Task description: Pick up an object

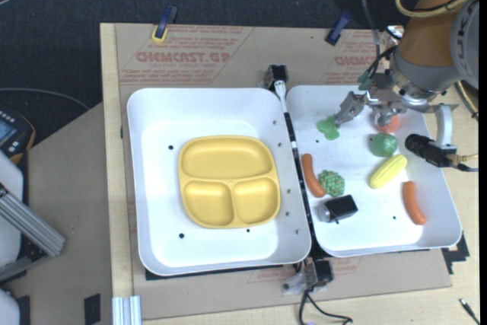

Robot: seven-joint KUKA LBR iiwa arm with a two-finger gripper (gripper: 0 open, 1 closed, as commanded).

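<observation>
Since the claw [370, 107] hangs over the right bin [434, 228] with fingers apart and nothing between them, the green leaf [329, 129] just left of it looks light, soft, perhaps slippery; pinch its thick middle.

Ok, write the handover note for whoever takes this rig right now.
Claw: over the back of the right bin, fingers spread, holding nothing.
Right bin items: green piece beside the claw, green ball, yellow corn, broccoli, two sausages, black block.
Left bin: yellow divided plate.
Done: nothing picked.
Left: grasp and lift one object.
</observation>
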